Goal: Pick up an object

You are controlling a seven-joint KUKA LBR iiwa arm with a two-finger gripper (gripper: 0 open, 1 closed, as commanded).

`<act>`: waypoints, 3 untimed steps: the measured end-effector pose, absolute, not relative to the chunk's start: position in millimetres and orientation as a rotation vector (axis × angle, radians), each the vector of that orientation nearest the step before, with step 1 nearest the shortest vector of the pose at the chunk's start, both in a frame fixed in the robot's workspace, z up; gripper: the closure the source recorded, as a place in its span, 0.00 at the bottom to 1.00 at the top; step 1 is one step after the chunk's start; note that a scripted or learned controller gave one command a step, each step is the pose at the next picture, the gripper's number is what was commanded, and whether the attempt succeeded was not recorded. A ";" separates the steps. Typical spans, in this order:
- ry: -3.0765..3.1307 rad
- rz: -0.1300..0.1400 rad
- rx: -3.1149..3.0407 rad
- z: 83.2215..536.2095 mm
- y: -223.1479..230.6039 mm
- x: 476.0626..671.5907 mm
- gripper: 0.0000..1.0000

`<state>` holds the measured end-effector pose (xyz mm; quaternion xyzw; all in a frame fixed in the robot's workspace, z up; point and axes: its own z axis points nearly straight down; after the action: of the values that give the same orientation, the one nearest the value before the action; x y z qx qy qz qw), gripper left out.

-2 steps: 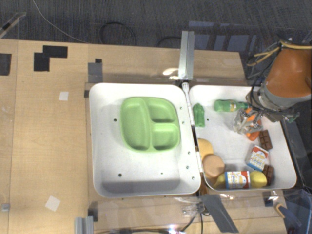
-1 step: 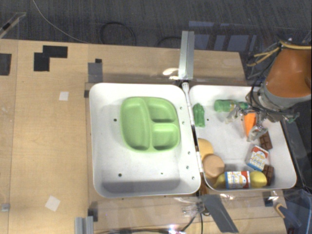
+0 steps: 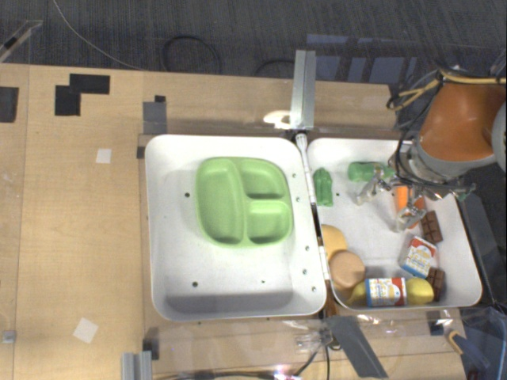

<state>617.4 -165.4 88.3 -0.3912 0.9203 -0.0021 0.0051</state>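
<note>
The likeliest target, a small orange object [image 3: 402, 196], is lying near the far right corner of the right bin [image 3: 372, 232], just beside a brown bar [image 3: 431, 226] that is sitting against the right wall. The gripper [image 3: 390, 200] is hanging directly over this spot, and the orange piece is showing right at its tip. Whether the gripper is spread, closed or gripping anything cannot be told from this slanted view, so I am not counting the piece as held. A green item [image 3: 363, 170] is resting just beside the gripper toward the far edge, and another green piece [image 3: 322, 187] is lying along the dividing wall. These are loose and well apart, probably easier to reach than the crowded near edge. There a labelled can [image 3: 384, 291], a small carton [image 3: 418, 256] and a tan round [image 3: 346, 267] are bunching together. The left bin [image 3: 174, 279] is carrying a green divided plate [image 3: 242, 200] at its middle.
</note>
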 end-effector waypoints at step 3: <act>2.814 -0.006 -1.374 88.7 -109.9 619.6 0.00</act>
<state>619.6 -109.9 88.7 -0.4389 0.8985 -0.0021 0.0051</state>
